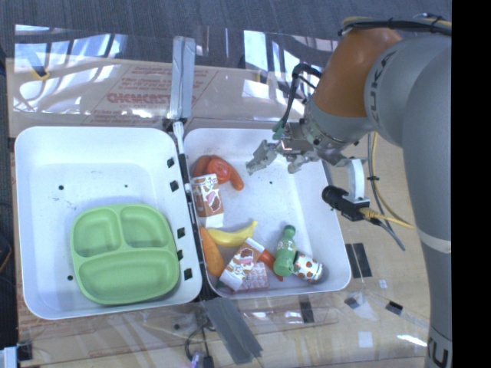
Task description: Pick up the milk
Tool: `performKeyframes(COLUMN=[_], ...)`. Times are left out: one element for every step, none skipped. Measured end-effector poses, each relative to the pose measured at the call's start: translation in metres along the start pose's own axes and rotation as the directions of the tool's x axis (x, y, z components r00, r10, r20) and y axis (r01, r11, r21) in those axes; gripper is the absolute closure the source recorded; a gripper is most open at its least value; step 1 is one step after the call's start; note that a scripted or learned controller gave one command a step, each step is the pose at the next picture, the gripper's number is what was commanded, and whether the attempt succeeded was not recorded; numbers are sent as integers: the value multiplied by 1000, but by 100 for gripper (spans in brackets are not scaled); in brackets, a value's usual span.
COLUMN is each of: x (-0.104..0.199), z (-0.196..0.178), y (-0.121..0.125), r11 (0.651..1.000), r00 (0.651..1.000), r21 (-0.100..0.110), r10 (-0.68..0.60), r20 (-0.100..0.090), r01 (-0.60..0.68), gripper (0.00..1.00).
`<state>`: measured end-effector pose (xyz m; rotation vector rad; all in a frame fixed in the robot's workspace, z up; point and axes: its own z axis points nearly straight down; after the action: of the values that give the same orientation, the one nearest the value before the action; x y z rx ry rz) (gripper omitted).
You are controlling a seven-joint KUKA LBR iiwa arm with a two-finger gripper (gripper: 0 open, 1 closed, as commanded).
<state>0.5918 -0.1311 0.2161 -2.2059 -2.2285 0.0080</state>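
Two red-and-white cartons lie in the right bin (322, 205), and I cannot tell from the print which is the milk. One carton (207, 197) rests against the bin's left wall. The other carton (245, 271) lies tilted near the front wall. My gripper (276, 161) hovers over the bin's back middle, to the right of and behind the first carton. Its fingers (259, 158) are spread open with nothing between them.
A red toy pepper (222, 169) sits behind the left carton. A banana (232, 234), an orange carrot (213, 256), a green bottle (285, 250) and a small printed cup (308, 268) crowd the front. A green divided plate (123, 253) lies in the left bin (46, 167).
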Motion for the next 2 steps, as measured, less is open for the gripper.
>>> performKeyframes(x=[113, 112], z=[28, 20], y=[10, 11], r11=[968, 967], r00=[968, 967], r21=[0, 5], r10=[-251, -256], r20=[1, 1], r01=[251, 256], gripper=[0, 100])
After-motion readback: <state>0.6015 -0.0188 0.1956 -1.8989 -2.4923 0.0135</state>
